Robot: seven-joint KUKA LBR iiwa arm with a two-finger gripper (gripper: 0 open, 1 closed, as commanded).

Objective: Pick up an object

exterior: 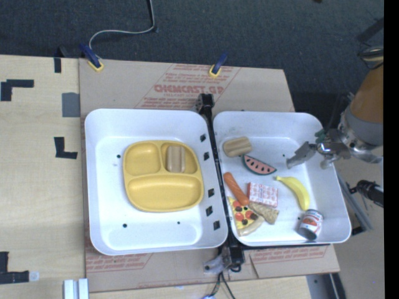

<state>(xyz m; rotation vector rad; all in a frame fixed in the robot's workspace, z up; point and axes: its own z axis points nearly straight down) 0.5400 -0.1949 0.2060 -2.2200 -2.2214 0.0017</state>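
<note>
The right bin (312, 122) holds a tan bread roll (237, 146), a watermelon slice (258, 165), an orange-red sausage (235, 187), a pink packet (263, 194), a banana (297, 190), a pizza slice (245, 217) and a small can (310, 223). My gripper (302, 156) hangs over the right part of this bin, right of the watermelon slice and above the banana. It carries nothing that I can see. The grey arm with its orange band (368, 104) comes in from the right edge.
The left bin (100, 185) carries a yellow divided plate (163, 175) with a brown item (176, 159) in its upper right compartment. A black hinge strip (212, 167) runs between the bins. Cardboard (181, 86) lies under both bins.
</note>
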